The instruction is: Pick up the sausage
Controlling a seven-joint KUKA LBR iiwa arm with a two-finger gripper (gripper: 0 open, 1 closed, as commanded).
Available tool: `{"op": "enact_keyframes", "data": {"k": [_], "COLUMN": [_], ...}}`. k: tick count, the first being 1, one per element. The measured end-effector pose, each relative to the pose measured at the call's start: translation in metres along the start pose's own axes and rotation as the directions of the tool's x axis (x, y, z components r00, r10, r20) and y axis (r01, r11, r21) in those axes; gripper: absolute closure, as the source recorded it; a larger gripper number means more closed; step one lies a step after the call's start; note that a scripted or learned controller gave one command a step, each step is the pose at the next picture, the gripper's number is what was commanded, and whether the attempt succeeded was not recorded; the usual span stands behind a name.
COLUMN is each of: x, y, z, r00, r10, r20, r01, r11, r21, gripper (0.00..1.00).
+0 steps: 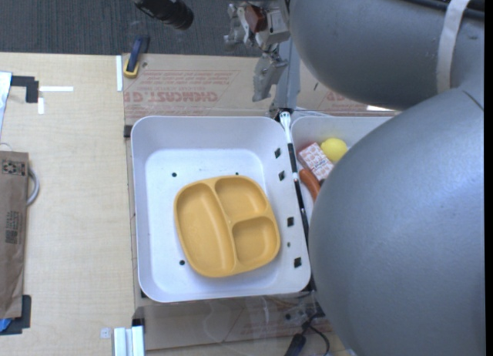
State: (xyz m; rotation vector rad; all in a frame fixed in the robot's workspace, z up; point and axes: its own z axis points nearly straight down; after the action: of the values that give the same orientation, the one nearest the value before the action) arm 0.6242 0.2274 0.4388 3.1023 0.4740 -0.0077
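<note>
The sausage [309,183] is a short orange-red piece lying in the right bin [304,125], close to its left wall. Only its left end shows; the big grey arm [400,223] covers the rest. My gripper [264,69] hangs at the top middle of the camera view, beyond the far rims of both bins and above the cardboard sheet. It is well away from the sausage and nothing is seen in it.
A yellow round fruit [333,149] and a red-and-white packet [315,159] lie just behind the sausage. The left bin [154,193] holds a yellow divided plate [227,225]. A brown paper bag [14,223] lies on the bench at the far left.
</note>
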Motion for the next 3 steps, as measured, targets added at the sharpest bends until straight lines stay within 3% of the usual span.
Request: {"op": "enact_keyframes", "data": {"k": [1, 2, 3], "x": [0.0011, 0.001, 0.0022], "y": [0.0022, 0.0019, 0.0045], "z": [-0.0061, -0.0058, -0.0119], "r00": [1.0, 1.0, 1.0], "r10": [0.006, 0.005, 0.01], "r20": [0.006, 0.007, 0.013], "r01": [-0.006, -0.005, -0.01], "r11": [1.0, 1.0, 1.0], "r21": [-0.004, -0.004, -0.007], "gripper": [1.0, 0.0, 1.0]}}
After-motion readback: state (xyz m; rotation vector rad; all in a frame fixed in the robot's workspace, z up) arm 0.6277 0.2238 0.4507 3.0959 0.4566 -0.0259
